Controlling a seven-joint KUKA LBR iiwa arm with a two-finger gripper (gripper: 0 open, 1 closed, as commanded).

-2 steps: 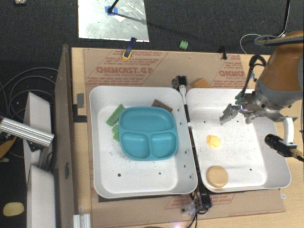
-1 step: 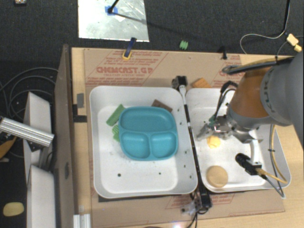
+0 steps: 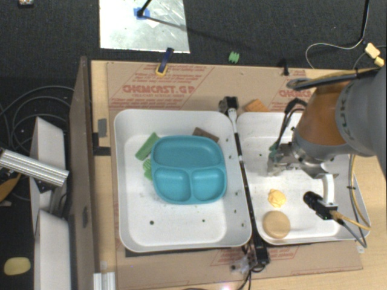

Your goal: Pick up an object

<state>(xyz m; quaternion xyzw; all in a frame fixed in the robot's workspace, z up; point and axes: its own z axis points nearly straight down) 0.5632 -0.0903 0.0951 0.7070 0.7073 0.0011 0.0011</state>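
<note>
My gripper (image 3: 275,161) reaches down into the right bin (image 3: 260,132) near its left-middle floor, below the grey arm with the orange band (image 3: 320,122). A small yellow crumpled object (image 3: 277,197) lies in front of the gripper, apart from it. A round tan disc (image 3: 276,224) lies at that bin's near edge. The left bin (image 3: 130,162) holds a blue divided plate (image 3: 187,168), with a green piece (image 3: 146,147) at its left and a brown piece (image 3: 205,134) behind it.
An orange block (image 3: 256,106) lies on the cardboard behind the right bin. A black cable connector (image 3: 319,205) hangs from the arm over the right bin. Cables and metal rails lie left of the bench.
</note>
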